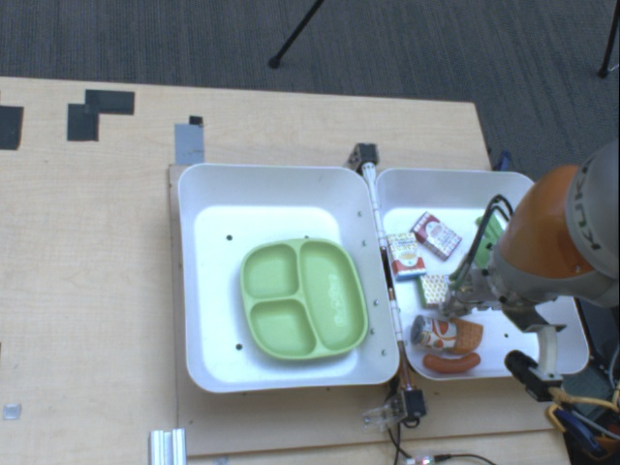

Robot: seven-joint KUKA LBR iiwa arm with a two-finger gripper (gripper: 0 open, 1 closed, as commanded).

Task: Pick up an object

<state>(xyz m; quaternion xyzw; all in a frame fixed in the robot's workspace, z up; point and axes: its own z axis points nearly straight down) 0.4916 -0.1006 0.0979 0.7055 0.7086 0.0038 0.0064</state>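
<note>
Can (441, 333) just below claw (453, 303), rt bin (572, 352)

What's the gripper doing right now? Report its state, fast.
Gripper: low in the right bin over the small packets; open or shut cannot be told.

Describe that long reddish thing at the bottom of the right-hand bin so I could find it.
Start at the right bin, the one without the green tray. Go to its near edge, below the small packets: the sausage lies there. It is the only long, smooth, red-orange piece with rounded ends; its neighbours are flat printed packets.
</note>
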